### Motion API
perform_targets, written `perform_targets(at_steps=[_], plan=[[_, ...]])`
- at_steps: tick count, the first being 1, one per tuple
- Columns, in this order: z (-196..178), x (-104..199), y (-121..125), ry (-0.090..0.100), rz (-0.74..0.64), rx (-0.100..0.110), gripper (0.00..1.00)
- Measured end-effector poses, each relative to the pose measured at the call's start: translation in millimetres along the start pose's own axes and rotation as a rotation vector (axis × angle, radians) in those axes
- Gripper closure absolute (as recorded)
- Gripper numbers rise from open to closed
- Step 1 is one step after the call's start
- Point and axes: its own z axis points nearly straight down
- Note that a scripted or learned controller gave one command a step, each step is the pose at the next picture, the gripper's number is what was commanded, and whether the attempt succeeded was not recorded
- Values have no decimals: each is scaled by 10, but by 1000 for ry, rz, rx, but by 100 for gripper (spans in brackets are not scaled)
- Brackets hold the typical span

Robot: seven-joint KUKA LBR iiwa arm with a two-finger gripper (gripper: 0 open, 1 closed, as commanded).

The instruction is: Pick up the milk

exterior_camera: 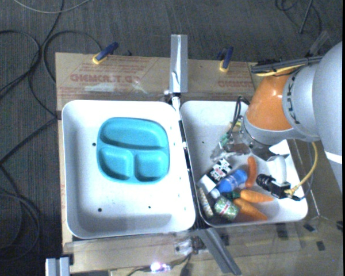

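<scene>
In the right bin (202,115), toward its near left part, the milk (219,169) lies as a small carton with black-and-white cow patches, tipped on its side among clutter. Just beside it on the right a blue bottle (232,181) lies aslant, touching or nearly touching the carton; nearer the front sit a green-patterned can (225,209) and a slim dark item against the left wall, and to the right lie two carrots (254,197) and another orange piece standing behind the bottle. My hand (234,145) hangs just above and behind the carton, under the orange wrist band, and I cannot tell from this angle how wide it stands, nor do I see anything held in it. To do this well, I judge I should come down a touch nearer the front and left, so I centre over the carton rather than its far edge. I would turn so that I close across its narrow sides, keeping one side clear of the blue bottle. The crowding is the risk: a shallow bite could slide off, or drag the bottle along. The left bin (69,171) with its blue divided tray (133,149) is well apart and no concern on this surface.
</scene>
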Motion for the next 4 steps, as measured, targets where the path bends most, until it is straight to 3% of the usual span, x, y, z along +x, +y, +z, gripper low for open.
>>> perform_targets(at_steps=[1,2,3,4], plan=[[5,3,-4,1,0,2,0],[86,82,-338,-4,-6,3,0],[-18,105,-312,1,-8,-2,100],[-840,757,-753,-1,236,20,100]])
